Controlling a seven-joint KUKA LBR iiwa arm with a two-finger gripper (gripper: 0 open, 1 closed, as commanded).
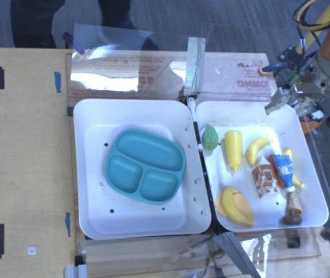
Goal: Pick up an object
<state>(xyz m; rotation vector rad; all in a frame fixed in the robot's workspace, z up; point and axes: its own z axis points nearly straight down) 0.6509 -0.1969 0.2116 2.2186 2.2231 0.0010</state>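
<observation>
Far left of the hand, across the divider, the left bin [90, 213] carries a teal sectioned plate [146, 165], lying flat near its middle w/ compartments up. Probably a drop-off spot, or just parked there; can't tell which.

Closer in, the right bin [315, 181] has all the loose items, i.e. the candidates for the pick. By the divider, a small green ribbed thing [210, 137], well to the hand's left and nearer the camera. Next a yellow bottle [233, 148] lying on its side, then a small banana [257, 148] curving beside it. A yellow mango-like fruit [236, 206] sits nearer the front rim, furthest from the hand of that group. Then a brown-and-white packet [266, 179], w/ a blue-and-yellow tube [285, 171] touching or overlapping its right side. At the front right corner, a brown cone-shaped piece [293, 208]. Items lie scattered, mostly apart, so approx. any of them allows a top-down grab; banana and bottle look least crowded.

The hand [286, 97] is over the right bin's back right corner, above the rim, nothing visibly in it. Cables and fittings clutter it, so whether it's spread or closed: cannot tell. Judging by that, no pick yet; it needs to come forward and left, then down.
</observation>
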